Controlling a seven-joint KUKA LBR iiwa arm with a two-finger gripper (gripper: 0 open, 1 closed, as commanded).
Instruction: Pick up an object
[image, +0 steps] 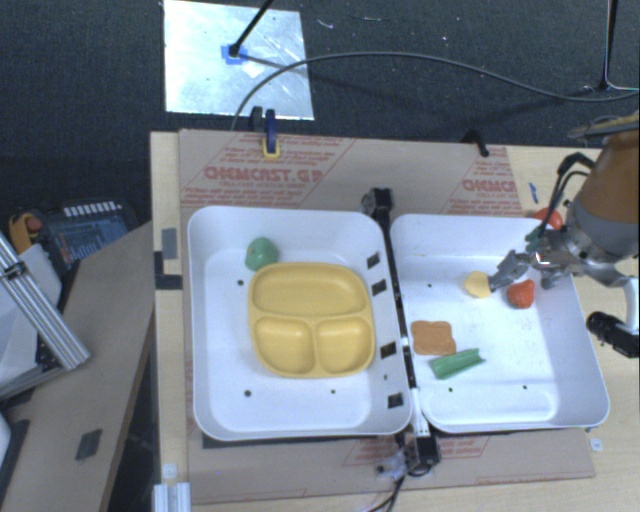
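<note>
My gripper (526, 276) hangs over the right bin (560, 400) near its far right side, open, with one grey finger (507, 268) reaching left. A small red-orange object (521, 294) lies on the bin floor just below and between the fingers; nothing is lifted. A pale yellow piece (478, 285) rests just left of that finger. Nearer the front lie an orange flat piece (433, 337) and a green strip (456, 362).
The left bin (215, 400) holds a yellow divided tray (310, 317) and a green round item (262, 252) at its back left. A black divider (392, 300) with clips runs between the bins. Cables cross the dark floor behind.
</note>
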